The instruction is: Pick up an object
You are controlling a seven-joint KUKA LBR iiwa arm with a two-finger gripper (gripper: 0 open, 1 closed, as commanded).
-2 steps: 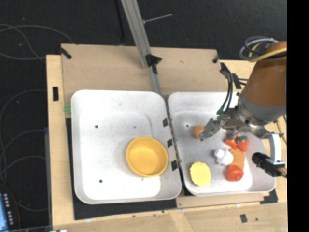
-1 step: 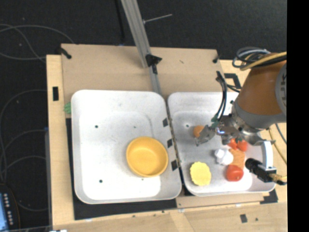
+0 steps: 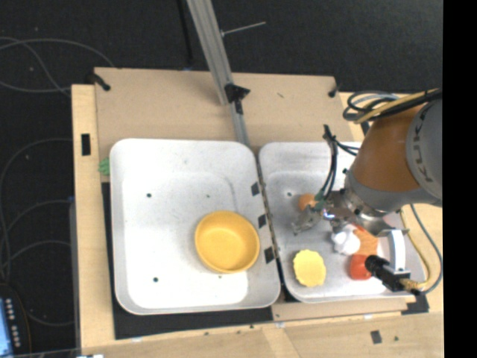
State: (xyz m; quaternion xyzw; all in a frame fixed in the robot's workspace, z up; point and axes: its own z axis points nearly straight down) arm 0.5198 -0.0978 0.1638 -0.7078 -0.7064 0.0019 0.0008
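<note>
- Where the left bin (image 3: 149, 200) lies, a yellow bowl (image 3: 226, 242) sits near its right wall.
- Right bin (image 3: 287, 162): yellow disc (image 3: 309, 268), small orange piece (image 3: 306, 201), white object (image 3: 343, 239), red object (image 3: 359, 268).
- Gripper (image 3: 309, 218) hangs low just beside the orange piece; whether its claw is spread or pressed together, I cannot tell.

Two shallow white plastic bins side by side on the tan wooden bench (image 3: 171, 103). Left bin (image 3: 149, 177) holds a round yellow plastic bowl (image 3: 226, 242), upright, near its right wall. Right bin (image 3: 287, 162) holds a flat yellow round object (image 3: 309, 268) at the front, a small orange object (image 3: 306, 201), a small white object (image 3: 343, 239) and a red object (image 3: 359, 267). Grey arm with orange band (image 3: 387, 159) reaches in from right, claw (image 3: 307, 216) low over right bin just beside the orange object. Slanted metal rail (image 3: 212, 43) behind bins.
</note>
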